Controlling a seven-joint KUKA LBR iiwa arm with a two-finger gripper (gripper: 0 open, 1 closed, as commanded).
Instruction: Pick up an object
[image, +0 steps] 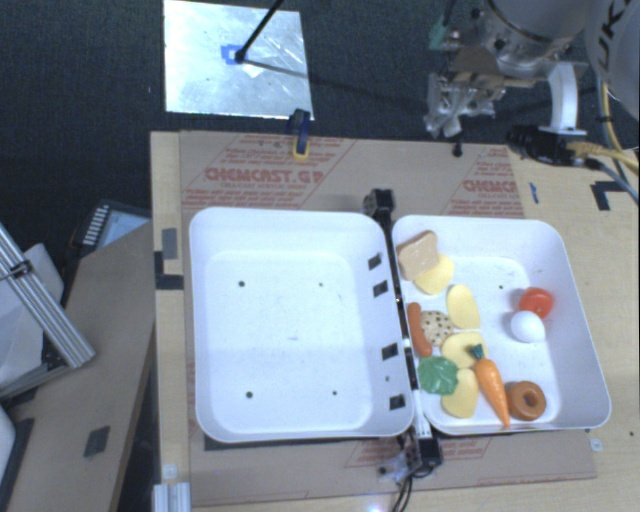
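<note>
The claw hangs high up at the far edge of the counter, past the right bin. I cannot tell how it is set.

All the food lies in that bin, well below the claw. The bread is the nearest piece. Farther off are a tomato touching an egg, then a carrot and a donut, the farthest. The left bin sits off to the claw's side.

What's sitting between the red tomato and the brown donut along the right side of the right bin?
In the camera view, a white egg lies between the red tomato and the brown donut. It touches the tomato; bare bin floor separates it from the donut.
</note>
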